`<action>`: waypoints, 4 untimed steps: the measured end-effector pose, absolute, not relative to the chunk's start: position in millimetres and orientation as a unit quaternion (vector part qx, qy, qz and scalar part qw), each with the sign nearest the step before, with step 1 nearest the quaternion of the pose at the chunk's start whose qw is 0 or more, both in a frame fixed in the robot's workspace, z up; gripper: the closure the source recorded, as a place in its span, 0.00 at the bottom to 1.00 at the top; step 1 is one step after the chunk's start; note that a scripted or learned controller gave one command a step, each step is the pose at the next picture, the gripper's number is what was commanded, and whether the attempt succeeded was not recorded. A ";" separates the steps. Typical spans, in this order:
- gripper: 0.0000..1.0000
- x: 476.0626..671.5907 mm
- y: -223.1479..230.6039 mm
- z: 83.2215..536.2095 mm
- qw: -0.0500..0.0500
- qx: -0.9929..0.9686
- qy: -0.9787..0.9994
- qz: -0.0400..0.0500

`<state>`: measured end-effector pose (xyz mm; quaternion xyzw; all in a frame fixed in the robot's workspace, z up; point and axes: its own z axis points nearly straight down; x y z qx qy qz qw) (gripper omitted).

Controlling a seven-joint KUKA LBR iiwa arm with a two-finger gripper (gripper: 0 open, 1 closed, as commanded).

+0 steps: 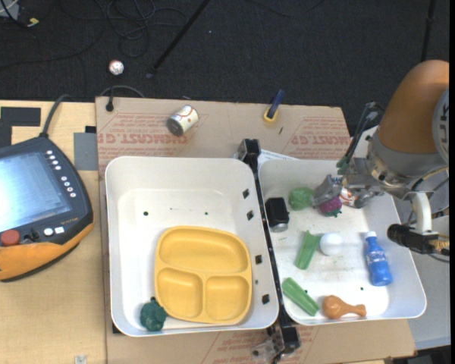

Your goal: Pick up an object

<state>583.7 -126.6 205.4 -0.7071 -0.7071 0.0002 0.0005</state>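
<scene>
Two white bins sit side by side on the surface; the claw (335,192) is lowered into the far part of the right bin (409,302), directly at a purple object (331,204) beside a green lump (301,198). Whether its fingers are parted or closed, or grip anything, cannot be determined. The left bin (129,203) holds a yellow divided tray (203,274).

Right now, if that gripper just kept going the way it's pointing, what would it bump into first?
Probably the purple object right below the gripper, by the green lump in the right bin; depth is hard to judge.
</scene>
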 end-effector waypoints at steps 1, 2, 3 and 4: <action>1.00 583.7 -127.4 215.1 0.001 -0.707 -0.707 0.000; 0.00 583.4 -128.0 214.7 0.001 -0.708 -0.706 0.000; 0.00 584.0 -171.5 80.9 0.001 -0.708 -0.706 0.002; 0.00 641.4 -199.6 86.2 0.015 -0.707 -0.707 0.006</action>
